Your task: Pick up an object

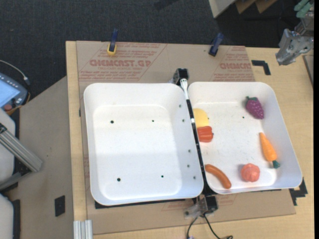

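The right bin (pixel 234 96) holds several toy foods. Purple grapes (pixel 254 107) lie near its far right corner, and an orange carrot (pixel 267 149) lies along the right wall. A pinkish-red round fruit (pixel 250 172) and a brown-orange sausage (pixel 218 176) sit near the front edge. A yellow piece (pixel 200 117) and a red pepper (pixel 205 134) rest against the left wall. My gripper (pixel 293 48) hangs at the far right, above the bench and beyond the bin's back right corner, well away from every object.
The left bin (pixel 134 143) sits beside the right one, their rims meeting in the middle. Two clamps (pixel 112 44) (pixel 216 44) grip the cardboard sheet at the back. A black clip (pixel 180 75) sits at the bins' far junction.
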Motion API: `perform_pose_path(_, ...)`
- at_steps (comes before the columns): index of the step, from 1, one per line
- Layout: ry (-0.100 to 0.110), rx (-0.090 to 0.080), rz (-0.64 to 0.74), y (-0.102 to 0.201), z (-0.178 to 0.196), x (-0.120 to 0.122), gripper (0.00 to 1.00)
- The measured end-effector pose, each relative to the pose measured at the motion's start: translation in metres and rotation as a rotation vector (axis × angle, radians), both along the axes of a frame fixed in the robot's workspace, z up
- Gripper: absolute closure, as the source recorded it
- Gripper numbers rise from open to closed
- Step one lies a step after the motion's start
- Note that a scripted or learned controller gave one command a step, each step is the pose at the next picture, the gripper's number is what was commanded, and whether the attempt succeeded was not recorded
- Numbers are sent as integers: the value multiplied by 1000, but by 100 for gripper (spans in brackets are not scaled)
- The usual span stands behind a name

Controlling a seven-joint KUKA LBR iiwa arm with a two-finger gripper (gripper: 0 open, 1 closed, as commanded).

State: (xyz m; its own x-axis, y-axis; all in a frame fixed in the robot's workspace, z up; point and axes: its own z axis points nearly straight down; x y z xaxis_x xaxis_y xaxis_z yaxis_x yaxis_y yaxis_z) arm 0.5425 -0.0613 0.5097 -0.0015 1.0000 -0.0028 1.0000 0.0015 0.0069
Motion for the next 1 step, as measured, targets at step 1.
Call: perform_pose_path(1,0,2,2,25,26,69,100)
